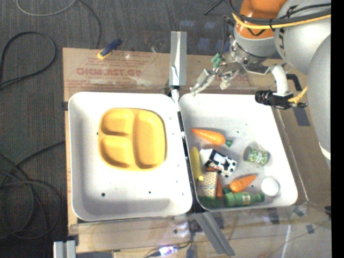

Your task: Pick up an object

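My gripper [214, 79] hangs above the far rim of the right bin [269, 123], its fingers spread open with nothing between them. Below it in that bin lie an orange carrot [208, 136], a black-and-white cow toy [219, 162], a small green jar [257, 156], a second carrot [243, 183], a white cap [270, 186] and a green bottle [243, 199] along the near wall. A thin yellow piece [195, 163] lies against the bin's left wall, with a small patterned box [208, 186] beside it.
The left bin [86, 192] holds a yellow divided tray [133, 138]. A metal divider post [177, 58] stands between the bins at the back. Cardboard [118, 69] with a blue-and-yellow tool [109, 48] lies behind the left bin. Cables run over the floor at left.
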